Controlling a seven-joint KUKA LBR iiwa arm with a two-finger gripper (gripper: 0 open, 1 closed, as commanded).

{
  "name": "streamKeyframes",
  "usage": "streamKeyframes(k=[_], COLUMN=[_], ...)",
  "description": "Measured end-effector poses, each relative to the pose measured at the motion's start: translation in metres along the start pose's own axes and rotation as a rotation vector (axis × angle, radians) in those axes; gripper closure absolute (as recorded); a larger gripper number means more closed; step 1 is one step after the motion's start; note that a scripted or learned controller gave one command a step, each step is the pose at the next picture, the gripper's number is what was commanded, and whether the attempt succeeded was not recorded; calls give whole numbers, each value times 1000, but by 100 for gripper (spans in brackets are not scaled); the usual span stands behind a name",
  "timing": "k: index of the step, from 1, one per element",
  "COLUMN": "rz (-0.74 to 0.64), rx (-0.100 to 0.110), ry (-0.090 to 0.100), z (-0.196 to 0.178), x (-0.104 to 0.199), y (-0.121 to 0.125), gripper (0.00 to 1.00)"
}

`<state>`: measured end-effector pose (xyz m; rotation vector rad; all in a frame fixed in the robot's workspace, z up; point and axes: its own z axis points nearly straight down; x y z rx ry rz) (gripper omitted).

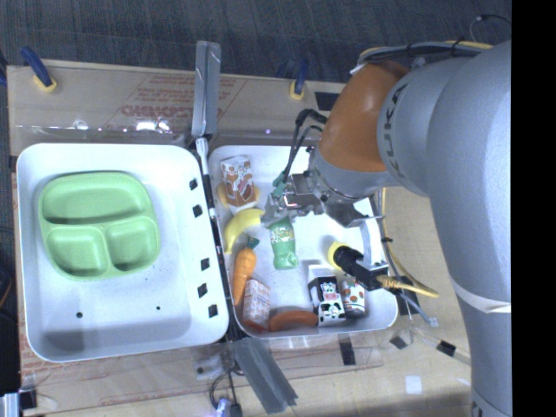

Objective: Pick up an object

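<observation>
My gripper (285,205) hangs over the middle of the right bin (380,320), reaching in from the right. Directly below it is a green bottle (282,245), whose top end meets the gripper's tip. Whether the bottle is gripped cannot be told. A banana (241,227) and an orange carrot (244,272) lie just left of the bottle. A snack packet (236,181) sits at the bin's far left corner.
Along the right bin's near edge lie a small carton (255,302), a red sausage (293,320), a cow-patterned carton (326,304) and a can (353,298). A yellow object (335,250) is right of the bottle. The left bin (52,337) holds a green divided plate (95,224).
</observation>
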<state>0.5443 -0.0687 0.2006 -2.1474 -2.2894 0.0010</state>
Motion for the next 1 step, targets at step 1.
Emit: streamKeyframes(k=[1], rz=[-7], rx=[2], ry=[0], z=[-9], x=[1], y=[0], gripper=[100])
